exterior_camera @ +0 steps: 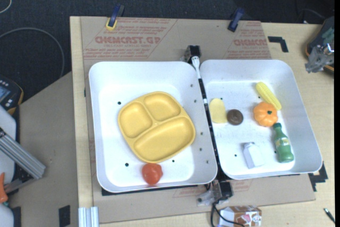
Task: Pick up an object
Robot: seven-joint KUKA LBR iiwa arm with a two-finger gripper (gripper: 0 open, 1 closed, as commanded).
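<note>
The right bin (289, 74) holds several small items: a yellow corn cob (268, 95), an orange pumpkin (265, 114), a green bottle (282, 143), a brown round piece (234, 117), a pale yellow piece (217, 110) and a grey-white block (252, 154). In the left bin (106, 82) lie a yellow divided plate (156, 126) and a red tomato (152, 173) near the front wall. My gripper (320, 53) sits at the far right edge of the view, outside and behind the right bin, well apart from every item.
Both bins rest on a brown cardboard sheet (175, 40) held by a yellow clamp (112, 19) and a blue clamp (235, 19) at the back. A small box (245, 216) lies at the front edge. Dark floor surrounds the bench.
</note>
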